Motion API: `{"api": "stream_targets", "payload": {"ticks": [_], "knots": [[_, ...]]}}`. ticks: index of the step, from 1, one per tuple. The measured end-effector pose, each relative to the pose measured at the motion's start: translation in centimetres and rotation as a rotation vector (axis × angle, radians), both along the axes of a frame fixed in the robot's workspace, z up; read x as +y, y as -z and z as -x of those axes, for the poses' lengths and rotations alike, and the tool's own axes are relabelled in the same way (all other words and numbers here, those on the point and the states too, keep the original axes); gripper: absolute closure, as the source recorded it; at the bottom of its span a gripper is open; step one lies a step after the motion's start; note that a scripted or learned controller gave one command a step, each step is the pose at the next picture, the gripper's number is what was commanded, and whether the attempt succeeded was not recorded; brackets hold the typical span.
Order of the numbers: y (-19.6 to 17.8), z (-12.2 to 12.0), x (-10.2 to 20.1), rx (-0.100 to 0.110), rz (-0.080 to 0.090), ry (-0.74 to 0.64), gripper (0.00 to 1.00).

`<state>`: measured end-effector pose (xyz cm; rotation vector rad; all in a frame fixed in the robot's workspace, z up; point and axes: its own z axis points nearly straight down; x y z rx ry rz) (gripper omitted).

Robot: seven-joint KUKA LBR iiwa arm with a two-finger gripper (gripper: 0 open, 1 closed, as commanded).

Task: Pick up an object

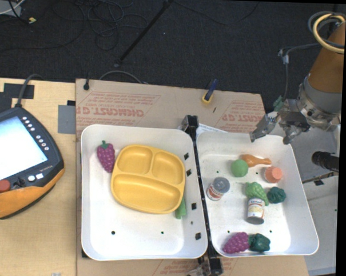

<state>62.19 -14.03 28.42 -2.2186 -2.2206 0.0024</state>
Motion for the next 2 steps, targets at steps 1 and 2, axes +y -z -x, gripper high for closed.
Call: {"api": "stream_targets", "payload": {"ticks": [1, 2], "knots": [[12.8, -0.8, -4.1, 0.009, 0.0, 0.002, 0.0], [20.1, -2.1, -1.3, 0.004, -0.002, 0.0, 0.0]]}}
